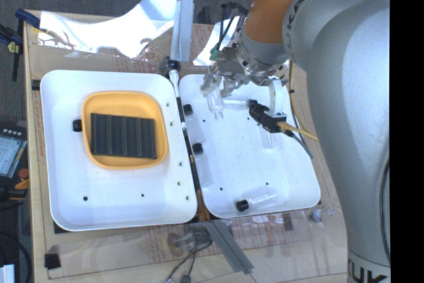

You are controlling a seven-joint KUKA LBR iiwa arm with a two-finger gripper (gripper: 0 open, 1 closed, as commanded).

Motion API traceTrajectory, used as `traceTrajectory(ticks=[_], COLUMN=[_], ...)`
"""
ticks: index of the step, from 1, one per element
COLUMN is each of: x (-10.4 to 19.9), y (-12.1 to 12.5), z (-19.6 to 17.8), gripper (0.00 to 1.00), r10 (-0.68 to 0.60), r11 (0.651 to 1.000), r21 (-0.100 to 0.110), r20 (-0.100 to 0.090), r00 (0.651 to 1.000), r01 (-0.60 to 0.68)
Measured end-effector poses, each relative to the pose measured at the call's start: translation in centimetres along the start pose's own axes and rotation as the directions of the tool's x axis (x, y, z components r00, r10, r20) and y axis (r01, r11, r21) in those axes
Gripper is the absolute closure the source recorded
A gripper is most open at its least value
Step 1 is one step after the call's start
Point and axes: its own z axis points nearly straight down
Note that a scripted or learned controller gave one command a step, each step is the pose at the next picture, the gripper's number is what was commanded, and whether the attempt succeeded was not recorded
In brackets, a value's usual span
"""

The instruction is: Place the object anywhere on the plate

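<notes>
Claw [218, 95] is hanging over the back end of the right-hand shallow white plastic bin [245, 156], on the grey arm w/ the orange band [275, 3]. Can't tell from the overhead cam if it's open or closed, and I see nothing in it.

Same cam, the thing to move: prob the small clear plastic tube with a black cap [257, 199], lying on its side near the front edge of that right bin, well apart from the claw. Looks light and stiff, but it's smooth and round, so imo it'll roll or squirt out. I'd pinch across the middle of the barrel, not the cap end.

Counts: 2 bins, 1 tube, 1 rounded yellow plate [119, 101] in the left white bin [66, 182], and 1 dark ribbed rectangular slab [126, 134] already sitting on that plate, so not much free rim.
</notes>
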Motion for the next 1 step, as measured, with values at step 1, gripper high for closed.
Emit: traceTrajectory(ticks=[1], x=[-0.01], y=[0.00], z=[-0.01], gripper=[0.00], r10=[0.000], r11=[1.000], r21=[0.000], r20=[0.000], r00=[1.000], r01=[0.000])
